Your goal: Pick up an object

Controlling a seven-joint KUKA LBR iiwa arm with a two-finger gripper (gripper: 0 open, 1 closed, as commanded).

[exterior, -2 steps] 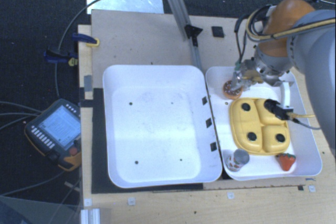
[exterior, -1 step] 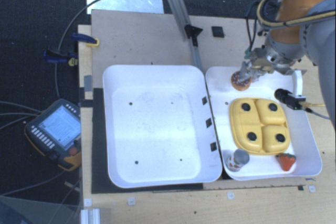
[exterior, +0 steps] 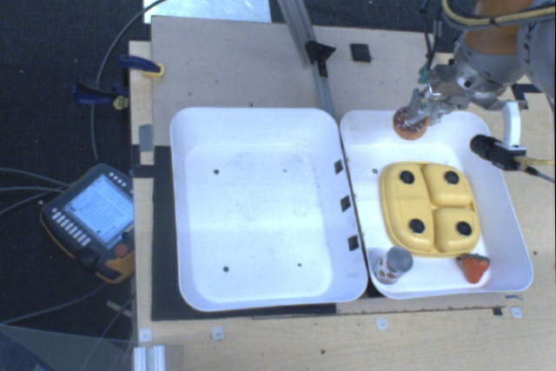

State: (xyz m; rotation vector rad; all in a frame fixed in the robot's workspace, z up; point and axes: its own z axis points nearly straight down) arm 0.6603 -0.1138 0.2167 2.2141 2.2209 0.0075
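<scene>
Over the far corner of the right-hand bin [exterior: 512,226] the gripper [exterior: 424,110] hangs directly above a small round brownish object [exterior: 410,127], low enough to overlap it from this slanted view; that placement reads as a descent onto the likeliest target, since the piece sits alone against the bin's back wall with room around it. Whether the fingers are spread, closed, or gripping it I cannot tell, as the metal tip and the object blur into one patch, so no hold can be claimed. The arm [exterior: 499,22] reaches in from the right with its orange band high over the surface [exterior: 243,56], leaning so the wrist points down and leftward into the bin.

Other candidates lie further forward in that bin: a yellow four-compartment tray [exterior: 432,208] fills its middle, probably too broad for a two-finger pinch, which may explain why it is passed over. Near the front edge a small grey-capped container [exterior: 393,263] rests beside the divider, and a red strawberry-like toy [exterior: 474,267] sits in the front right corner, close to the wall where fingers would have little room. The left-hand bin [exterior: 187,213] lies just beside its neighbour, presumably as the place to drop things
</scene>
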